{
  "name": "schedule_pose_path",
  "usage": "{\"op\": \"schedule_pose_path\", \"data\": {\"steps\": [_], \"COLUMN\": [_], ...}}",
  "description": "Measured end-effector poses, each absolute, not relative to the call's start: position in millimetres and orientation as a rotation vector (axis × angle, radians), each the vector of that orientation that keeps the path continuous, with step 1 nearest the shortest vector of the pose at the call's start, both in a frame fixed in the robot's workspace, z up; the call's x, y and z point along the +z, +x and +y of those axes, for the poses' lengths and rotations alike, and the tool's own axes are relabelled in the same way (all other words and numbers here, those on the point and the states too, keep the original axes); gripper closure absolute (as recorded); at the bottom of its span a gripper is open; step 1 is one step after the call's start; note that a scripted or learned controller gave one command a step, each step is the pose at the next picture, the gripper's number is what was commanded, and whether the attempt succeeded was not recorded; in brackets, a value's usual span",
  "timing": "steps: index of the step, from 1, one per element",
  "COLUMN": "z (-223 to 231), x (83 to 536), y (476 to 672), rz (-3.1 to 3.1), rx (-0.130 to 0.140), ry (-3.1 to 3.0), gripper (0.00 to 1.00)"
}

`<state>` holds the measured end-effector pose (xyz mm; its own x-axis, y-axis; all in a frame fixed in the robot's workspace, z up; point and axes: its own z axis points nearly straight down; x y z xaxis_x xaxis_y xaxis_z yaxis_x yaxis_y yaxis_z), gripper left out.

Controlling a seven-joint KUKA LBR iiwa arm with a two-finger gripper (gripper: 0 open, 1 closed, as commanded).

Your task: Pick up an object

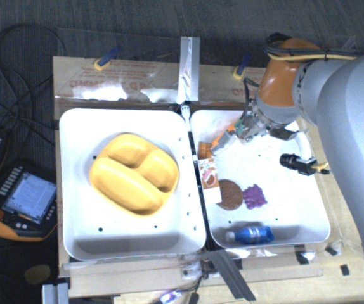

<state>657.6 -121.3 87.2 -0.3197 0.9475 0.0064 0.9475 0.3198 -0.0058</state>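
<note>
The gripper (248,126) is lowered at the right bin's (296,233) far-left corner, beside a carrot (222,140). A miss is likely; the wall could be struck there.

A single fixed camera looks down from above the table (74,68), tilted slightly so the far edge sits at the top of the frame. It stands far enough off to take in both white bins (68,233), some floor to the left, and the arm (334,94) entering from the right. Its exact height is hard to judge.
</note>
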Motion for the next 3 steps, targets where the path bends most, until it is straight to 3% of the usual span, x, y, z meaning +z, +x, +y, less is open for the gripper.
{"op": "schedule_pose_path", "data": {"steps": [1, 2, 3], "z": [-121, -121, -116], "x": [98, 98, 90], "y": [660.0, 659.4, 584.1], "rz": [-2.554, -2.552, -2.573], "rx": [-0.005, -0.003, -0.002], "ry": [-1.83, -1.829, -1.822], "gripper": [1.0, 0.0, 0.0]}}
